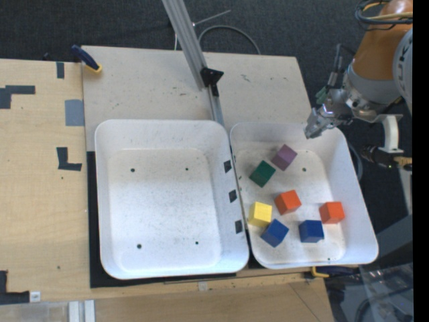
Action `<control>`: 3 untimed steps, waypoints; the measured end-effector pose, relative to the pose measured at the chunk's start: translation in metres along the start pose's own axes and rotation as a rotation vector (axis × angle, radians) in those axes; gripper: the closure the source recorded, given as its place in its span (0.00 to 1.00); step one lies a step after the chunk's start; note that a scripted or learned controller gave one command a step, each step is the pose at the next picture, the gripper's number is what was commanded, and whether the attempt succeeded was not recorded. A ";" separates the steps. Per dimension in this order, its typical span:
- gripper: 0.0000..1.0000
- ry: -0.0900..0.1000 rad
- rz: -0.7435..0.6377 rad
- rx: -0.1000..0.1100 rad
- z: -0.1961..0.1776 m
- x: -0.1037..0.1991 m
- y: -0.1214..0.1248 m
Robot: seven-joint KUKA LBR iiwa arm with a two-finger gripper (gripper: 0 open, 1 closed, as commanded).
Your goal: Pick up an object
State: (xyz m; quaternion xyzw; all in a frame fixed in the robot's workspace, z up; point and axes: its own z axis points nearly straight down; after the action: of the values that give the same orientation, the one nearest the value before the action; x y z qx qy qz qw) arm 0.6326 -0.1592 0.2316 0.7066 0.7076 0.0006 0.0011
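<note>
The right bin (pixel 348 180) holds several small cubes: a purple one (pixel 285 156), a green one (pixel 262 174), two orange ones (pixel 287 201) (pixel 332 212), a yellow one (pixel 261 212) and two blue ones (pixel 274 233) (pixel 311 231). My gripper (pixel 316 127) hangs over the bin's far right corner, above and to the right of the purple cube. It points down and left, and nothing shows between its fingers.
The left bin (pixel 107 180) sits beside the right one. A slanted metal pole (pixel 191 42) crosses the back of the bench down to the gap between the bins. A blue and yellow clamp (pixel 86 58) lies at the far left of the board.
</note>
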 end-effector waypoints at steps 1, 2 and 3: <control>1.00 0.003 -0.005 0.003 -0.002 0.063 0.001; 1.00 0.002 -0.006 0.003 -0.012 0.118 0.007; 1.00 0.001 -0.005 0.004 0.001 0.169 0.015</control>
State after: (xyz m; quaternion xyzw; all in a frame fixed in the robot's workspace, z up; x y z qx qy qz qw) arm 0.6476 0.0095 0.2303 0.7049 0.7093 -0.0004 -0.0010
